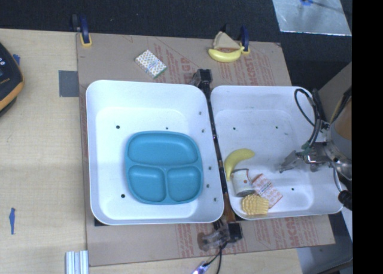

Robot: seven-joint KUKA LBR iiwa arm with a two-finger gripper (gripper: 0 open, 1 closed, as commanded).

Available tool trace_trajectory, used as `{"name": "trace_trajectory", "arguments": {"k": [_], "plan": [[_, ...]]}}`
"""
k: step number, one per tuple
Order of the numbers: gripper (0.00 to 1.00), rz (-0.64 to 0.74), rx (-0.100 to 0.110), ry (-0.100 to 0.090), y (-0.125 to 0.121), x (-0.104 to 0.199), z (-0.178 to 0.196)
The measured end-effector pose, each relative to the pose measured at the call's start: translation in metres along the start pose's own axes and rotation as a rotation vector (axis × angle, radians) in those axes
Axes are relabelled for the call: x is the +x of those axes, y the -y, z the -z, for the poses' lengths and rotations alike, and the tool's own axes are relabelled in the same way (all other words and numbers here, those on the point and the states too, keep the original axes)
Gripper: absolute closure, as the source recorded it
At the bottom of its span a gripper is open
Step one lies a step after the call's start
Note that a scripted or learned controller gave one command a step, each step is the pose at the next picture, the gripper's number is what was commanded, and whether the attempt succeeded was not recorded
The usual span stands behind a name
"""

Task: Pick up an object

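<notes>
Lying left of pincer (286, 164), banana (238, 160)

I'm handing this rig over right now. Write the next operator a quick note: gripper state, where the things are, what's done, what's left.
Gripper: low in the right bin, on its right side, with nothing between the fingers; open or shut can't be told.
Things: a banana, a small can, a red-and-white packet and a yellow corn piece are clustered at the right bin's front left. A blue divided plate sits in the left bin.
Done: nothing picked yet.
Left: grasp one thing and lift it; the cluster lies to the gripper's left in this view.
</notes>
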State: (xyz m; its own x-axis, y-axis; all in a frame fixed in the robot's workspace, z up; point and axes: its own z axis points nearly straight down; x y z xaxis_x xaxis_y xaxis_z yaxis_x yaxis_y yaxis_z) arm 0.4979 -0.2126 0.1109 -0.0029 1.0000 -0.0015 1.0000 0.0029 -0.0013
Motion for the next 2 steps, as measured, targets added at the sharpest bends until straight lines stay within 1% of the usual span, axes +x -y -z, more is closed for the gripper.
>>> {"name": "trace_trajectory", "arguments": {"k": [1, 2], "plan": [[0.00, 0.004, 0.001, -0.001, -0.067, 0.094, -0.012], [0.00, 0.001, 0.001, -0.001, -0.145, 0.030, -0.018]]}}
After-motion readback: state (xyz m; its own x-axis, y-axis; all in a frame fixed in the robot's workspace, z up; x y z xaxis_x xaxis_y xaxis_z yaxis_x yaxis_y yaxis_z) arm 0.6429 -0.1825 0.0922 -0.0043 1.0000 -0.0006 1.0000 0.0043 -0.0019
